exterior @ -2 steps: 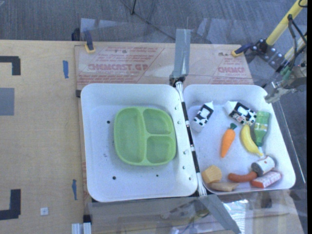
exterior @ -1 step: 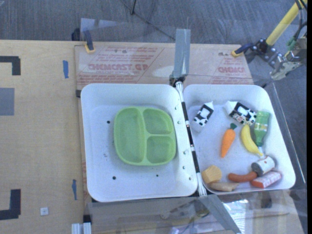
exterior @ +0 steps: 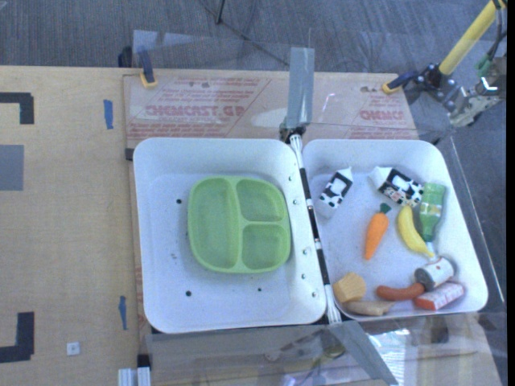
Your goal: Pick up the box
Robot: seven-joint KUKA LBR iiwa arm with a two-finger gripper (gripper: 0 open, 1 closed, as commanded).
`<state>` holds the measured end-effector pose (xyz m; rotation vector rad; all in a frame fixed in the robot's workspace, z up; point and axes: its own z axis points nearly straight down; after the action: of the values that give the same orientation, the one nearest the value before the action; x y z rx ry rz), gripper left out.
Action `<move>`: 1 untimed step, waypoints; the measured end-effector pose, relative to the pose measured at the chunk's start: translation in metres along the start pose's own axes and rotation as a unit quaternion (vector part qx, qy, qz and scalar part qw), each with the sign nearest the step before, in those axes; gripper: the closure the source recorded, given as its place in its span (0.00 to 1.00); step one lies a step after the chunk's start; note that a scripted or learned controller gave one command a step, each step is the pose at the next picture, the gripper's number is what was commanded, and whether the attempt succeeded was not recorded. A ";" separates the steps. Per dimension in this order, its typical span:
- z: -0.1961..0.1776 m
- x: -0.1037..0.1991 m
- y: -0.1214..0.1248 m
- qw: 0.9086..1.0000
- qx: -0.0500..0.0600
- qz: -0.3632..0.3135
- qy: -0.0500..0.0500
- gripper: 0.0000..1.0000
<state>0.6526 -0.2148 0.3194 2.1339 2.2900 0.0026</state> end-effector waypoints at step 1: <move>-0.056 -0.008 0.016 0.999 0.002 -0.041 0.002 1.00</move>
<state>0.6683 -0.2209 0.3760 2.0419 2.3782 0.0016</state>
